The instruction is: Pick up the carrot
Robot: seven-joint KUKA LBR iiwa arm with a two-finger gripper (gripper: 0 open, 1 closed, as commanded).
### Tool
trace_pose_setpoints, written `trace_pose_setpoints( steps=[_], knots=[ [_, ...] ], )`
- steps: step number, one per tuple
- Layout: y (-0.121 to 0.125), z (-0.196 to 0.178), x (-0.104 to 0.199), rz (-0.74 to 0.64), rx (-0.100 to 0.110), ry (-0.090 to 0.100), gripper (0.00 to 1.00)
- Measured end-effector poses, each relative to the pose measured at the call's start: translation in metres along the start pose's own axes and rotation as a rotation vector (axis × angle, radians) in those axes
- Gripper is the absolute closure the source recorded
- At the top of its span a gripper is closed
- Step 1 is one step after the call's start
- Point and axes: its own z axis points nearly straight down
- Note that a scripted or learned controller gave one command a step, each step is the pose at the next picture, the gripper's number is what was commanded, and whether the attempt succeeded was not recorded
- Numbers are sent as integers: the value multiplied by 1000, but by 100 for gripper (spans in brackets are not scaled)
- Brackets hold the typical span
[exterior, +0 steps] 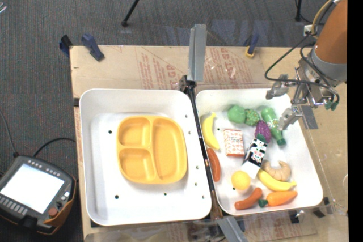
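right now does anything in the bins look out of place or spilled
Nothing stands out. The toy food lies loose but contained in the right bin, the carrot near its front edge beside a sausage. The yellow divided plate sits flat in the left bin. The end effector hovers over the right bin's far side.

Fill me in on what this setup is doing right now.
A grey robot arm reaches in from the right, its gripper hovering over the far right part of the right bin, near a green bottle-shaped toy. That bin holds a jumble of toy food. The carrot, the thing to pick up, lies untouched near the bin's near right corner, beside a banana and a sausage. The left bin holds a yellow divided tray.
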Motion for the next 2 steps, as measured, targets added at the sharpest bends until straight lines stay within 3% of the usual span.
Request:
trace_pose_setpoints(
  steps=[1,2],
  knots=[
    [79,121,48,27,-6,15,0],
    [94,133,92,-22,1,-28,0]
  ],
)
